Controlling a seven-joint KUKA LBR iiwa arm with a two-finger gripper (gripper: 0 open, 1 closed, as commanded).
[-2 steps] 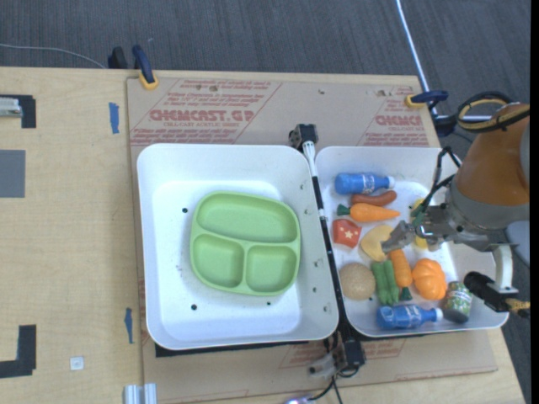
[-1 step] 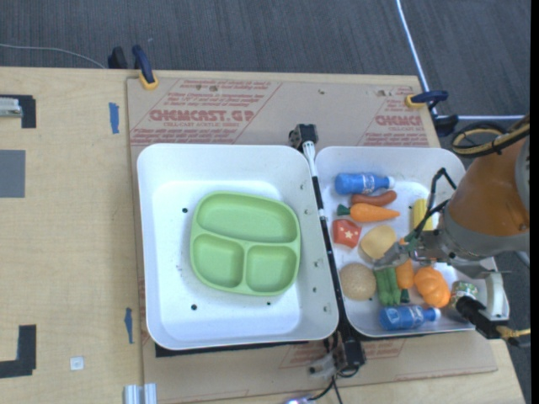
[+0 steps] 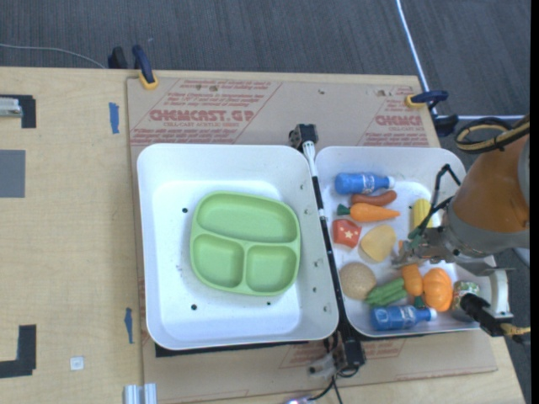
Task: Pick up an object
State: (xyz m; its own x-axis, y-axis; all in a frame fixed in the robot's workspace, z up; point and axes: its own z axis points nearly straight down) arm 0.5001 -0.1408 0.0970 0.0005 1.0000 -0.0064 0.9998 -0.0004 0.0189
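The right bin [image 3: 438, 162] holds several toy foods: a blue bottle [image 3: 362, 182], a red sausage [image 3: 376, 199], a carrot [image 3: 376, 213], a red piece with a white star [image 3: 346, 232], a pale yellow piece [image 3: 377, 244], a tan round piece [image 3: 357, 280], a green cucumber [image 3: 386, 293], an orange pepper [image 3: 437, 286] and a blue can [image 3: 402, 316]. My gripper [image 3: 415, 249] is low inside this bin, between the pale yellow piece and a yellow corn cob [image 3: 419, 213], just above a small orange piece [image 3: 412, 279]. The arm's body hides what lies under it.
The left bin [image 3: 160, 251] holds a green divided plate [image 3: 245, 242]. A black bracket [image 3: 303, 135] sits where the two bins meet at the back. Both bins rest on a cardboard sheet [image 3: 210, 108] on the wooden bench. The orange-banded arm [image 3: 497, 196] covers the right bin's right side.
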